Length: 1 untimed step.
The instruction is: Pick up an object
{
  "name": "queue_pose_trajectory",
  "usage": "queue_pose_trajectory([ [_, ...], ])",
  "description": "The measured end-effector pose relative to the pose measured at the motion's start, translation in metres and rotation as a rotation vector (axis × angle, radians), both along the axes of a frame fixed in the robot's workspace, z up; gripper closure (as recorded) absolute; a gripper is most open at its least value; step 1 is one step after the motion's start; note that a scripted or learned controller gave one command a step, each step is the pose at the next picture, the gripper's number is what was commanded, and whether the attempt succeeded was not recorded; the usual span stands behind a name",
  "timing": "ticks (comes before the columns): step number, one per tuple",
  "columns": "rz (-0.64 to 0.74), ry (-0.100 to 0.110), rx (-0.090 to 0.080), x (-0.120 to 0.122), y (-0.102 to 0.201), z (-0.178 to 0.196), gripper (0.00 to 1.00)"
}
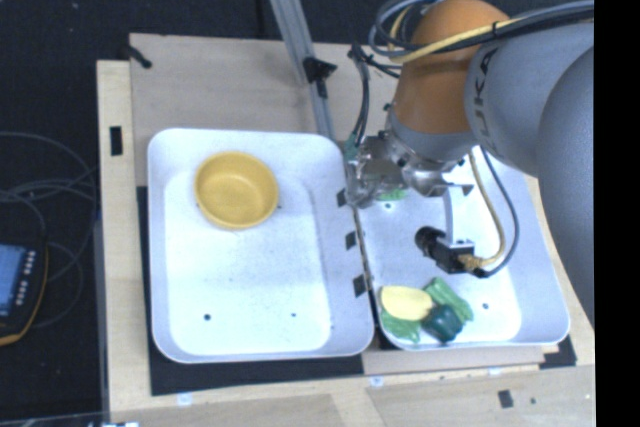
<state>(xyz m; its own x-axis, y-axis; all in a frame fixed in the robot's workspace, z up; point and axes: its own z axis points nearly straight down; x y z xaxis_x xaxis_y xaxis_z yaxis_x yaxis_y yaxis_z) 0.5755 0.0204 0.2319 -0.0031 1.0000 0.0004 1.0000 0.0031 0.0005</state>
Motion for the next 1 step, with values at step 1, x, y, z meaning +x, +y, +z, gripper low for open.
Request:
queue_pose_trajectory([
  [1, 0.001, 0.0, 0.001, -0.0037, 0.0549, -0.0068, 1.0],
])
